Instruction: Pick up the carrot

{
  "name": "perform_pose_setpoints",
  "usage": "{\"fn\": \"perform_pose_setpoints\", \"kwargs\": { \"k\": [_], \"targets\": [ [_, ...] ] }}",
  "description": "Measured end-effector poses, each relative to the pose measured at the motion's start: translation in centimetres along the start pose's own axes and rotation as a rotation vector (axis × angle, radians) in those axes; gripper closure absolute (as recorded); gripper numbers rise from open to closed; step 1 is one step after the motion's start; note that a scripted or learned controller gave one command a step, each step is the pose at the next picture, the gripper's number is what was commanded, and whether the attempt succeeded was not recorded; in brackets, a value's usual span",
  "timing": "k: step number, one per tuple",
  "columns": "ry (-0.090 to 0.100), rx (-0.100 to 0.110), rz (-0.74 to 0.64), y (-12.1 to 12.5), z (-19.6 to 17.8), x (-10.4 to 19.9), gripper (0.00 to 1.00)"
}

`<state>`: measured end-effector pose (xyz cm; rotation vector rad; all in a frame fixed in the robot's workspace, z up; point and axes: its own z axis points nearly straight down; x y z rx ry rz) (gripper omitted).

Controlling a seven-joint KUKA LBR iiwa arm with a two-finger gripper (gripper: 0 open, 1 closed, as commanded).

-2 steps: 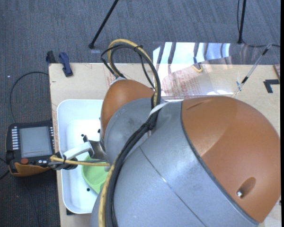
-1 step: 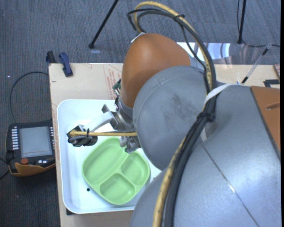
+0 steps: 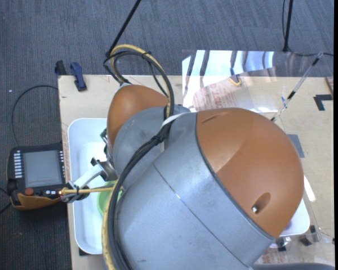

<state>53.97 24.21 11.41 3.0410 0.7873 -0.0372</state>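
Arm (image 3: 214,196) fills most of the frame, grey shell with two orange caps, reaching in from the right and bending down over the left bin (image 3: 74,145). Gripper (image 3: 99,167) end sits low inside that bin, near its left wall, mostly covered by the wrist above it. How far open it is: cannot tell. Whether it has hold of anything: cannot tell. Carrot: cannot tell where it lies; the arm covers the bin floor right of the gripper and nearly all of the right bin (image 3: 302,225), of which just a white corner shows, far right of the gripper and nearer the camera.

Green thing (image 3: 105,202) just on the near side of the gripper, in the left bin, pale green, half under the arm, kind unclear. Bare white floor of the bin runs on from there toward the near wall.

Bench (image 3: 84,97) is plain ply, open on the far side of the gripper. Blue clamp (image 3: 77,75) on the bench's far left corner, well apart from the gripper. Teach pendant (image 3: 37,172) on the dark carpet left of the gripper, off the bench, screen up, orange grip at its near end. Printed sheet (image 3: 217,96) far right of the gripper, beyond the arm, flat on the bench, with a shiny clear panel (image 3: 242,63) just behind it.
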Motion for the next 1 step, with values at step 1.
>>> {"fn": "perform_pose_setpoints", "kwargs": {
  "k": [1],
  "targets": [
    [0.014, 0.001, 0.243, -0.1, -6.6, -4.95, 1.0]
  ]
}}
